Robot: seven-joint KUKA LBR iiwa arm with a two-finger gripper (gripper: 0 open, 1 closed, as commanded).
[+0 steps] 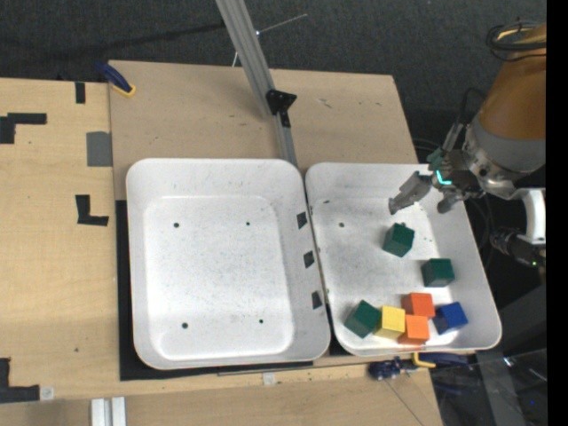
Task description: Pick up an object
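The right bin [355, 193] holds several small cubes. A dark green cube [398, 239] lies mid-bin, and another green cube [437, 272] lies nearer the right wall. Along the front wall sit a third green cube [362, 318], a yellow cube [391, 319], two orange cubes [419, 304] [415, 327] and a blue cube [451, 316]. My gripper [425, 198] hangs over the bin's back right part, just above and behind the mid-bin green cube. Its fingers [402, 196] are spread open with nothing between them.
The left bin [213, 176] stands beside the right one. A slanted metal post [253, 51] rises behind the bins. The arm's orange band [519, 96] is at the right edge. A blue clamp [395, 368] sits below the right bin's front wall.
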